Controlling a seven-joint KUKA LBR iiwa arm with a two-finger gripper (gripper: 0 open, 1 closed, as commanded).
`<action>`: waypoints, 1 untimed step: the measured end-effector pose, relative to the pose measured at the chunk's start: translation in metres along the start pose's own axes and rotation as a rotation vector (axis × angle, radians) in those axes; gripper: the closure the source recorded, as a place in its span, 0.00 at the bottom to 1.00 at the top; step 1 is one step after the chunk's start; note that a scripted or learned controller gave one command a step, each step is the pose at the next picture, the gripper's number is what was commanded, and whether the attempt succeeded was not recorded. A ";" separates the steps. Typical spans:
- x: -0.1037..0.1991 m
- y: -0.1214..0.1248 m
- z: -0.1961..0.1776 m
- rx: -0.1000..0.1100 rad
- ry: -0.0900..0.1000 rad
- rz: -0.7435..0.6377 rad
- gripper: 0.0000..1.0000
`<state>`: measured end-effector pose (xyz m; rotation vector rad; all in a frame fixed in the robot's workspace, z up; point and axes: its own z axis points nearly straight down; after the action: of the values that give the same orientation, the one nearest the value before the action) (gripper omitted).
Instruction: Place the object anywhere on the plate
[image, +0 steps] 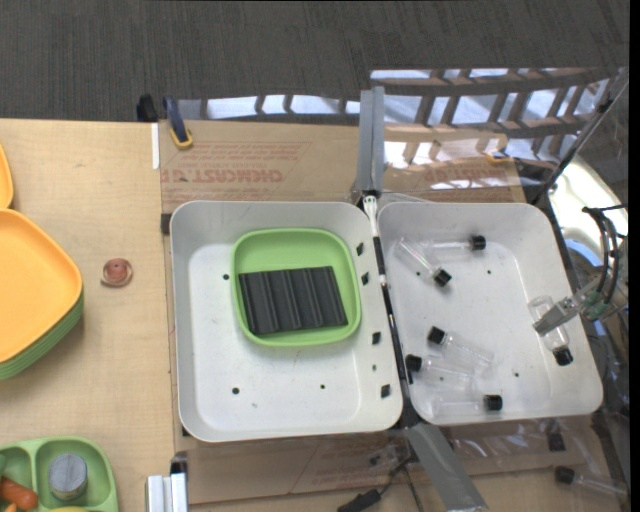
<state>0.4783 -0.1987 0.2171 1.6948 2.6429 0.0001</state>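
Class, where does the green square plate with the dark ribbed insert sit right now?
In the camera view, the green square plate sits in the upper middle of the left white bin, across the divider from the right white bin holding clear black-capped vials.

A robotics lab: two white bins (190, 330) on a cardboard-covered counter (250, 170), clear vials (455, 345) as test objects, loose cables (605, 250), metal framing (480, 100).
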 end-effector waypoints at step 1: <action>-0.021 -0.011 0.049 0.002 0.002 -0.078 1.00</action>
<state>0.4774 -0.2221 0.1678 1.5926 2.7092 -0.0005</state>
